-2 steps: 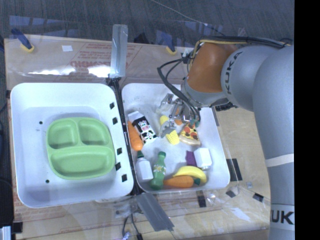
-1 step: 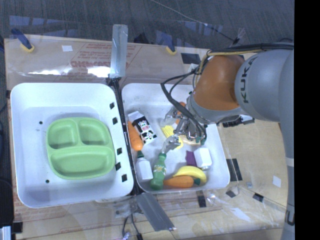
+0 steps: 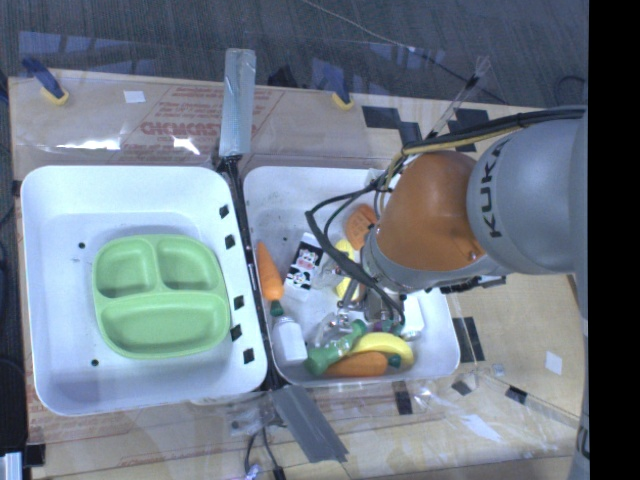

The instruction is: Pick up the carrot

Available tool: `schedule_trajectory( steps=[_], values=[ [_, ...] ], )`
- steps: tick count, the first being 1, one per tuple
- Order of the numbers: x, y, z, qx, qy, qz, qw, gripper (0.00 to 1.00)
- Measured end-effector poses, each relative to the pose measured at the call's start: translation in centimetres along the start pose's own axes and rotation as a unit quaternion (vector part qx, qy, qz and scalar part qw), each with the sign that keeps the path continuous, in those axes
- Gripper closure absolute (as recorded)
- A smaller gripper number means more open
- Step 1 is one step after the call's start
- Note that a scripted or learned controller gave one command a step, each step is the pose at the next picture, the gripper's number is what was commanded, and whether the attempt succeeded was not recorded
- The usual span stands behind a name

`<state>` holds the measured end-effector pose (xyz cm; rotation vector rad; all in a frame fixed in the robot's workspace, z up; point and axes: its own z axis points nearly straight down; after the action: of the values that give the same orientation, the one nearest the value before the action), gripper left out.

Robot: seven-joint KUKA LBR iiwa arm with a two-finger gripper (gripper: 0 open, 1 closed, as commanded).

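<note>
Carrot (image 3: 269,272) lies against the right bin's (image 3: 300,180) left wall. Gripper (image 3: 350,325) low near the bin's front edge, above a banana (image 3: 385,344); grip state unclear.

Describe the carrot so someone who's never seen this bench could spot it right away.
Look in the right bin. Along its left wall lies the carrot, a slim orange cone lying lengthwise along the wall. Unlike the fatter orange piece under the banana at the near edge, it lies alone, apart from the gripper.
</note>
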<state>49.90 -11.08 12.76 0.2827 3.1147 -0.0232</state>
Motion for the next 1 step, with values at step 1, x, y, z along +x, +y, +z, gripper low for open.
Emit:
schedule_trajectory(
  steps=[1],
  values=[
    [-7.48, 0.97, 3.73, -0.005, 0.009, 0.173, 0.9848, 0.00]
  ],
)
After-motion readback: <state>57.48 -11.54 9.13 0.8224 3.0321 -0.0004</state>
